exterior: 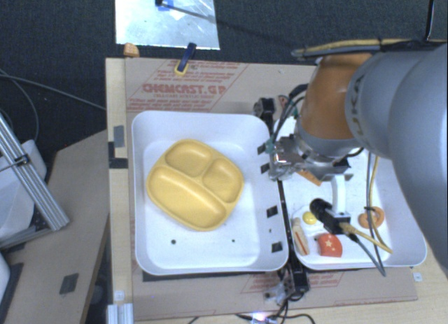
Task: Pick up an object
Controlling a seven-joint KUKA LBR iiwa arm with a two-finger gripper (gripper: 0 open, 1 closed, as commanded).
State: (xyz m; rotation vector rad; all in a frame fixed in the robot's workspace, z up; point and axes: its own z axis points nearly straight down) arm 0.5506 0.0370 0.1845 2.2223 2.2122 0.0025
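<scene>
Approach looks to be the step in hand: the end effector (306, 166) sits over the right bin (414, 248), close to its inner wall. It is tucked under the grey wrist, so I cannot tell whether it is open or closed, or whether it has hold of anything. Candidate objects lie toward that bin's lower end: a toy hot dog (299, 234), a red fruit-like piece (330, 245) just beside it, and an orange ring (371, 217) further right. A yellow divided plate (194, 183) lies in the left bin (150, 128). The next move probably calls for centring over one small piece before descending.
</scene>
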